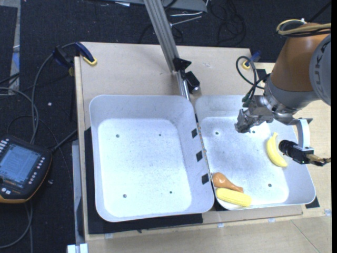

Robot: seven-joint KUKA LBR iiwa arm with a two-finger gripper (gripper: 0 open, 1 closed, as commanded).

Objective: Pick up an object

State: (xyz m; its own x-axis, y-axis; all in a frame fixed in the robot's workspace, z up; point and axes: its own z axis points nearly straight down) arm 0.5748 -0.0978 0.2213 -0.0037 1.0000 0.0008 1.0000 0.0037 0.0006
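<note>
Nearest the lens, at the front lip of the right-hand shallow white bin (303, 191), lie a yellow corn cob (234, 197) and, touching its upper side, an orange-brown drumstick-shaped piece (226, 182). Both sit well below my hand (245, 124) and a little to its left. Closer to my hand, to its right and slightly lower, rests a yellow curved banana (275, 151), which I judge the easiest target.

My hand hovers over the upper middle of this bin with nothing between its fingers that I can make out; whether they are spread or closed I cannot tell from this angle. I judge I am in the approach step, with no grasp made. Next I would need to shift over the banana, line up across its narrow width, and descend. Beyond, to my left, is the other white bin (100, 109) on the pale wooden worktop (131, 67).
</note>
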